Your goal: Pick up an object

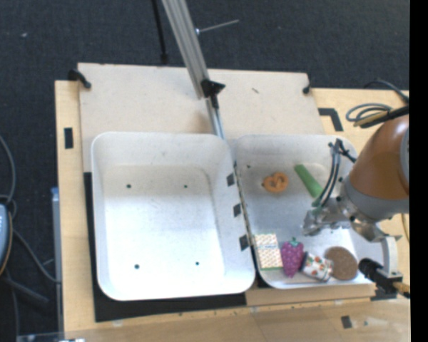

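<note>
The gripper [315, 223] hangs low over the right bin [285, 148], and whether it is apart or together cannot be told. A green stick [307, 180] and an orange pretzel [274, 183] lie at its far side. Along the near edge lie a box [267, 251], a purple toy [292, 257], a small can [317, 266] and a brown disc [341, 262].

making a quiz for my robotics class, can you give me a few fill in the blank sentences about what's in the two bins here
1. The objects all lie in the ____ bin of the camera view.
2. The long stick near the bin's far wall is ____ in colour.
3. The purple object lies between the patterned box and the small ____.
4. The arm's wrist band is ____.

Missing words: right; green; can; orange
</note>
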`<state>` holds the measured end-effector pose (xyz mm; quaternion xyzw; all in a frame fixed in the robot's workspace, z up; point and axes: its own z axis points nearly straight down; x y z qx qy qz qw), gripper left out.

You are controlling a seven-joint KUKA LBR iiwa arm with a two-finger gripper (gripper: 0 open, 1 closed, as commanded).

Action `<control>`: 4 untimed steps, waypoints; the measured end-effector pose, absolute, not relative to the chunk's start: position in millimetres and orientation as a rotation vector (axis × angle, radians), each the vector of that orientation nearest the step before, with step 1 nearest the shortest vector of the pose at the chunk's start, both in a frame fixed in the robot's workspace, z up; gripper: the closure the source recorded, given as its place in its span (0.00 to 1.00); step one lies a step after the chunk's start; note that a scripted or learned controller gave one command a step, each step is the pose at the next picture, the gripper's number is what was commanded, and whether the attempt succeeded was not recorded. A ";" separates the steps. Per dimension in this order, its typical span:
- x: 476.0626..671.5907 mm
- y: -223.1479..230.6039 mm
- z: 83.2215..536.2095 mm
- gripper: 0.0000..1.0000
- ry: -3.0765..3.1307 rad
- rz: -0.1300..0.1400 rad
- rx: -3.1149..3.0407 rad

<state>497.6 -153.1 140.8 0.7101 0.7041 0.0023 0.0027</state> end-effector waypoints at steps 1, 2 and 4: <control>507.5 -154.4 187.6 1.00 2.220 0.006 2.214; 509.5 -155.6 219.0 1.00 2.222 0.005 2.213; 561.2 -53.7 239.1 1.00 2.229 0.005 2.212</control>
